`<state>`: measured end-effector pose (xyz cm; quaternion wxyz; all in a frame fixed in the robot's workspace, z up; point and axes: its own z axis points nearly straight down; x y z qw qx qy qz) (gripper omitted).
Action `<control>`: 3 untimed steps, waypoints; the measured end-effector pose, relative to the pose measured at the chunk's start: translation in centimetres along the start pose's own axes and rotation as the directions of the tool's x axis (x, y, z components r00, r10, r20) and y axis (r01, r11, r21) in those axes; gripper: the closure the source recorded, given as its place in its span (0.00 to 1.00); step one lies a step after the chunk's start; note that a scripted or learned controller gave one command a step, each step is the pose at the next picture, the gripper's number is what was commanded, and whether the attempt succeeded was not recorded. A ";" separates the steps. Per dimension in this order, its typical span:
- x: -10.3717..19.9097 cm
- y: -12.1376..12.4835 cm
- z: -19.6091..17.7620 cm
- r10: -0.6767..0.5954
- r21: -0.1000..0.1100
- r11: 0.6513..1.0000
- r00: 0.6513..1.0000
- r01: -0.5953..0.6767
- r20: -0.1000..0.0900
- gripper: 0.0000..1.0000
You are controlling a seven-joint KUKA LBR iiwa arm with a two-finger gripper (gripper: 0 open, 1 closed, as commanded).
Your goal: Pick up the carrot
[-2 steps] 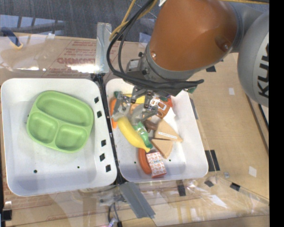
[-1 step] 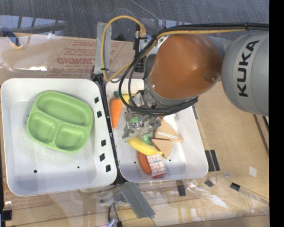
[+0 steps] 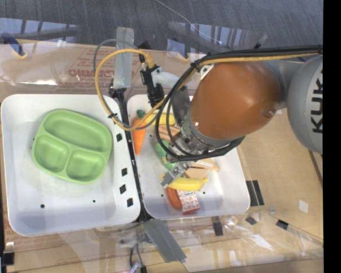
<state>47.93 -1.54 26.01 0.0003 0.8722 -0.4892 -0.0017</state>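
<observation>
**Carrot waits left of the gripper**

The plate (image 3: 72, 145) sits far left of the gripper (image 3: 171, 178). The carrot (image 3: 138, 138) lies up-left of it, by the bin wall. Grip state: cannot tell. Best to approach from the right, clear of the wall.

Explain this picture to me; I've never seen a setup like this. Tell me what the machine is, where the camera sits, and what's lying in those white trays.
The camera looks down at a slant on a bench with two shallow white bins. The big grey and orange shape is a robot arm reaching in from the right, over the right bin. The left bin holds a green divided plate. The right bin holds toy food: a carrot by its left wall, a yellow banana and a small red packet. The arm's bulk covers its gripper, so whether anything is held cannot be told.
</observation>
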 end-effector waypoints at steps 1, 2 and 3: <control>1.9 -1.1 7.0 -0.654 -0.001 0.756 0.756 0.654 0.005 1.00; 15.2 3.5 9.8 -0.728 0.000 0.685 0.685 0.728 -0.001 1.00; 19.8 -3.3 -2.8 -0.629 0.005 0.777 0.777 0.629 -0.013 1.00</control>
